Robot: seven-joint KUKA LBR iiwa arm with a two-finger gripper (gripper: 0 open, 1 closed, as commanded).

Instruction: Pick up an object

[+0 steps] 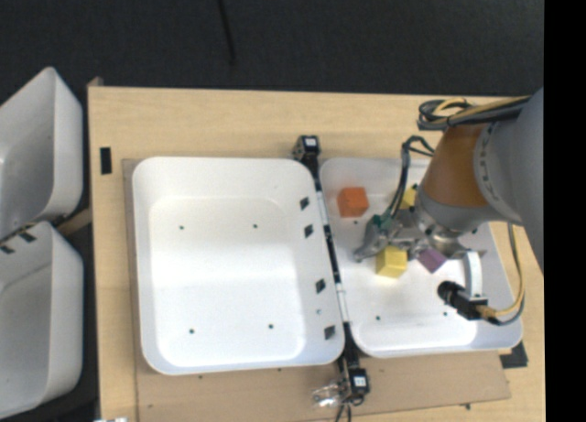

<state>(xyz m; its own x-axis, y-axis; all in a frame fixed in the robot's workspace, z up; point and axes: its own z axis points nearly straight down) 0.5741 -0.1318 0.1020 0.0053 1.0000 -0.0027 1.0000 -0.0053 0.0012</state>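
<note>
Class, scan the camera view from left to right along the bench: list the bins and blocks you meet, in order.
Left bin → right bin → orange block → yellow block → purple block.

We found both white bins (220,265) to be smooth plastic with a slight gloss. The bench (114,319) showed a matt, pale wood-like face. The arm (499,168) had a smooth grey shell and a satin orange band (449,173). The yellow block (392,263) looked matt.
</note>
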